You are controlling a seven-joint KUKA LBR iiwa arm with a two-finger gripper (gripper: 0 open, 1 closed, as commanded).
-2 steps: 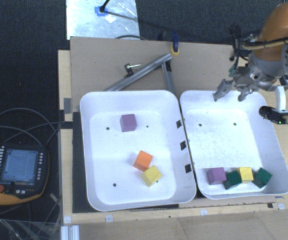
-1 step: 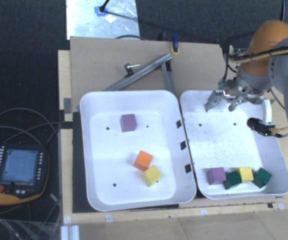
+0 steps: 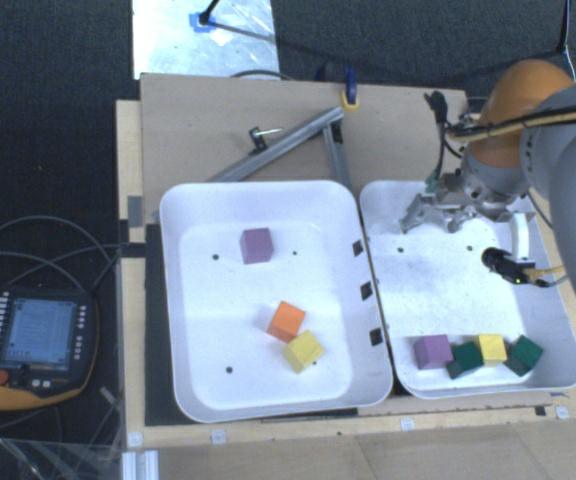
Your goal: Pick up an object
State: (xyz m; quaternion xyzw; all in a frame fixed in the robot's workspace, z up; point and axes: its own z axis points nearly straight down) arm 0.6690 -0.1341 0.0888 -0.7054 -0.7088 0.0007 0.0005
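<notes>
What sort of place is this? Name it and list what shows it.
Probably a robotics lab test bench. A teach pendant lies on the floor beside it, two white bins hold small coloured cubes such as the orange cube, and the arm's end effector hangs over the right bin.

White bins (image 3: 183,298) hold purple (image 3: 256,245), orange (image 3: 286,320), yellow (image 3: 303,351) and seemingly dark-green (image 3: 524,354) cubes

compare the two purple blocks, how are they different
The purple block in the left bin stands alone near the bin's far side. The purple block in the right bin sits at the near edge, touching a dark green block. Both are similar small purple cubes.
</notes>
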